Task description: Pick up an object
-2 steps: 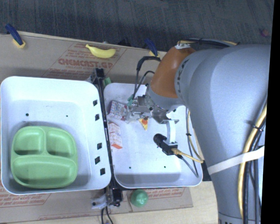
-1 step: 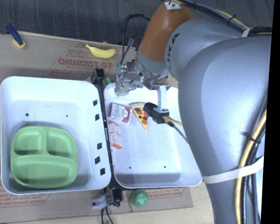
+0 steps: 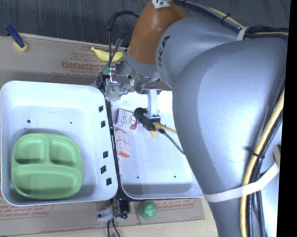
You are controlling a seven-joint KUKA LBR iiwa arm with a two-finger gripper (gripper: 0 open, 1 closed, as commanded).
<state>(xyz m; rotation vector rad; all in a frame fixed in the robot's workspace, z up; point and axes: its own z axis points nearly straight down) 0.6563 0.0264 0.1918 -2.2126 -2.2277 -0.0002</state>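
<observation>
Nearest, at the bottom of the frame, one green ball (image 3: 147, 209) is sat on the cardboard (image 3: 66, 63), just outside the lower edge of the right bin (image 3: 155, 166). Two white bins are counted in total, side by side.

In the left bin (image 3: 54, 97), one green plate (image 3: 46, 166) with three compartments is laid flat in the lower left corner. Nothing is stacked on it.

In the right bin, two small items are found close to the wall shared with the left bin. One is an orange-and-white packet (image 3: 122, 145), about mid-frame. The other is a white-and-pink carton (image 3: 124, 118), just above the packet, and the two look to be touching or nearly so.

Further up, the gripper (image 3: 114, 84) is parked over the top end of the divide between the bins, just above the carton. Nothing is seen held in it. Whether it's spread or closed can't be told, too much clutter there.

The grey arm (image 3: 214, 109) takes up the whole right side, so most of the right bin is blocked.

Farthest back, one banana (image 3: 103, 53) is lying on the cardboard above the bins, and one blue item (image 3: 15, 37) with a yellow bit is in the upper left corner.
</observation>
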